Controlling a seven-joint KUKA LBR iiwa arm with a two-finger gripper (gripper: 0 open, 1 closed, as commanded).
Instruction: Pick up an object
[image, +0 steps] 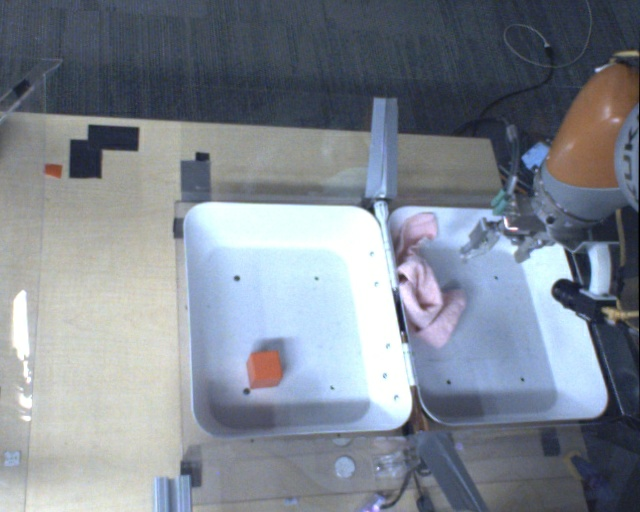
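A pink cloth (424, 283) lies crumpled along the left wall of the right bin (520, 385). A small orange block (265, 369) rests near the front of the left bin (300, 240). My gripper (497, 240) hangs over the back of the right bin, to the right of the cloth and apart from it. Its fingers (476, 242) are spread open with nothing between them.
A metal divider (381, 150) runs between the two bins at the back. Black flat shapes (100, 147) and a small orange square (53, 171) lie on the wooden bench to the far left.
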